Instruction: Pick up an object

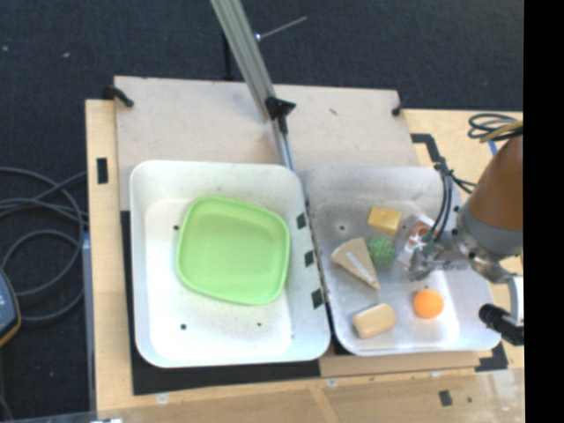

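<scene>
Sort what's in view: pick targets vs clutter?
Pick targets, right bin: orange ball, yellow block, green ball, beige wedge, tan block, with the hand above them.
Clutter: green plate in left bin, cables.

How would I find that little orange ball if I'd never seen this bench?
Look in the right-hand white bin, the one without the green plate. The orange ball sits near its front right corner, just right of a tan block. It is the only round, bright orange thing there.
</scene>
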Controlling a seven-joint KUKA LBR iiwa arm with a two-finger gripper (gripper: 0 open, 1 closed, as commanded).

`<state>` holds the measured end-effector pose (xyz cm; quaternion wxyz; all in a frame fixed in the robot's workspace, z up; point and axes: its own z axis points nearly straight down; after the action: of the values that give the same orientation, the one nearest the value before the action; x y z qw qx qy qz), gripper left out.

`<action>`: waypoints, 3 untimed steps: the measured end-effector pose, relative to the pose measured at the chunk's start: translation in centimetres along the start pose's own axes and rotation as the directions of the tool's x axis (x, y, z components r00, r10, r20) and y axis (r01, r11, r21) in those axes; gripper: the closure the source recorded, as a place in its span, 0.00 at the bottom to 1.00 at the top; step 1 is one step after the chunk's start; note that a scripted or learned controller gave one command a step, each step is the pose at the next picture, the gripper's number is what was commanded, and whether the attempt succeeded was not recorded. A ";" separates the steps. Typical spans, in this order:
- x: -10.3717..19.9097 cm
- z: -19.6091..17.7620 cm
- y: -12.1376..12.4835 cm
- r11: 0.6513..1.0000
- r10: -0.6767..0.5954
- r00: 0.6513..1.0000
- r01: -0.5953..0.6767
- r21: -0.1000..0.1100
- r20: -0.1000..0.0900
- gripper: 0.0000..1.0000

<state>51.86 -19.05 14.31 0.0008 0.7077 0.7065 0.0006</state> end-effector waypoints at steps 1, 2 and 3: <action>0.1 -6.3 0.2 1.000 -0.002 1.000 0.002 -0.004 0.001 1.00; 0.1 -11.6 0.3 1.000 -0.002 1.000 0.002 -0.004 0.001 1.00; 5.9 -10.6 0.2 1.000 -0.006 1.000 0.006 0.001 -0.001 1.00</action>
<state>52.07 -13.16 24.93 0.0002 0.7058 0.7084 0.0006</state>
